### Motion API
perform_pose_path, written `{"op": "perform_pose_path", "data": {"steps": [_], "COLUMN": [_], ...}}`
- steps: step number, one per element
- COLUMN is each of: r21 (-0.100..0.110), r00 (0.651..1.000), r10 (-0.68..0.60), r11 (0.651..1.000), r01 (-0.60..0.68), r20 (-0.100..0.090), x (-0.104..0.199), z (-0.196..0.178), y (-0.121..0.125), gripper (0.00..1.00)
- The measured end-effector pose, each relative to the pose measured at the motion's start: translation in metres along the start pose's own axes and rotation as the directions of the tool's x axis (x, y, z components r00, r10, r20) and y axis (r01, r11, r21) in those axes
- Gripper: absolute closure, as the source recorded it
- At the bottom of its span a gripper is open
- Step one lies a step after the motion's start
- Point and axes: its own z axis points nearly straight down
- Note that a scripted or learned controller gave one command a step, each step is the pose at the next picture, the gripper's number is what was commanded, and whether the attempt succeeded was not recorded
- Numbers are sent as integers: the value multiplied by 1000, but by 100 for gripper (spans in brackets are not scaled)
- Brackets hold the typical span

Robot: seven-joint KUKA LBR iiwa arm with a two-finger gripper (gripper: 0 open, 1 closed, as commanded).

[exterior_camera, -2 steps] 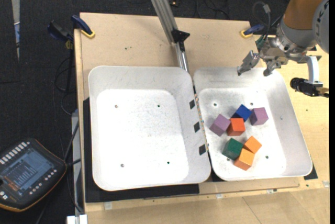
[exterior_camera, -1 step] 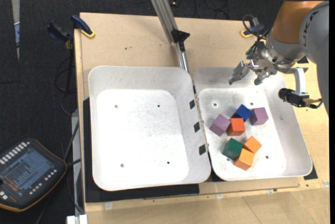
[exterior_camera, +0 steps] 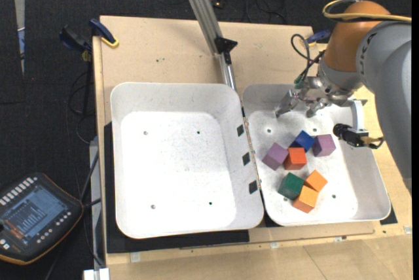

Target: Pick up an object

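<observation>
Blocks [exterior_camera: 298, 167] cluster loose in the right bin [exterior_camera: 366, 207], while the spread, empty gripper [exterior_camera: 300, 106] hovers above its far end.

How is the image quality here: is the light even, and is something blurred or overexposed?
Camera view: even, soft light; the white bins look bright, nearly washed out; blocks cast faint shadows only; the gripper is slightly soft; dark floor lacks detail.

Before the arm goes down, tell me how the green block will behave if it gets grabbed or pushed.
The green block looks like a stiff cube with flat faces, so it should slide, not roll. It looks small, so it is probably light. It touches an orange block, so a push would likely shove that one too.
</observation>
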Motion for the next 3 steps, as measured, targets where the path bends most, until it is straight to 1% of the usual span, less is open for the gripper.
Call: {"op": "perform_pose_path", "data": {"steps": [1,2,3], "r21": [-8,-13,-14], "r00": [1000,1000,1000], "r10": [0,3,0], "r11": [1000,1000,1000], "r01": [0,-3,0], "r20": [2,3,2], "x": [0,-3,6], "z": [-15,-80,-139], "y": [2,2,0], "gripper": [100,100,100]}}
